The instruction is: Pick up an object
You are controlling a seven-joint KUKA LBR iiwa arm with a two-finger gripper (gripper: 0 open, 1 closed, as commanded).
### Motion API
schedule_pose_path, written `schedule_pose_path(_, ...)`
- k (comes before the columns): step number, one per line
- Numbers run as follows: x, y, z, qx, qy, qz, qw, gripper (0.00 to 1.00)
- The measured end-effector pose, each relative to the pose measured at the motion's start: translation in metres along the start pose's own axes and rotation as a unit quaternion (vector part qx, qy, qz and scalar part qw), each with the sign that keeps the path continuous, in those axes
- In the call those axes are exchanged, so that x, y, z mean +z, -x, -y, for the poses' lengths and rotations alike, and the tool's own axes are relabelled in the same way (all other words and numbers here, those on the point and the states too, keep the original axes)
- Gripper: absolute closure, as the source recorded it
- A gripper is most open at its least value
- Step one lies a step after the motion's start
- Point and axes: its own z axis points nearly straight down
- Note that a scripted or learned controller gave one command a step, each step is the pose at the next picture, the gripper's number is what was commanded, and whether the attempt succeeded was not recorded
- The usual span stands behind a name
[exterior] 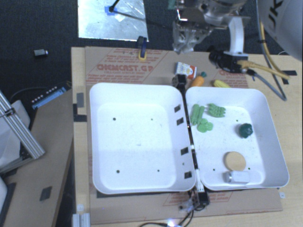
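Note:
The right bin [267,122] holds several objects: a cluster of light green pieces [204,116] near its back left, a dark green ball [245,130] to the right, a tan disc [235,161] toward the front and a pale grey piece [236,177] at the front wall. My gripper [185,42] hangs high above the bench behind the bins, well apart from all of them, and nothing shows between its fingers. The left bin [102,141] is beside it.
Behind the bins lie a small red and white packet [185,70], an orange piece [198,81] and a yellow piece [220,84]. A yellow clamp [142,48] stands at the bench's back edge. Cables [265,72] trail at the back right.

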Motion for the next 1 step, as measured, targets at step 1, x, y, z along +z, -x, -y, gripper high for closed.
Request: schedule_pose_path(1, -0.0097, 0.0517, -0.0569, 0.004, -0.002, 0.002, 1.0, 1.0)
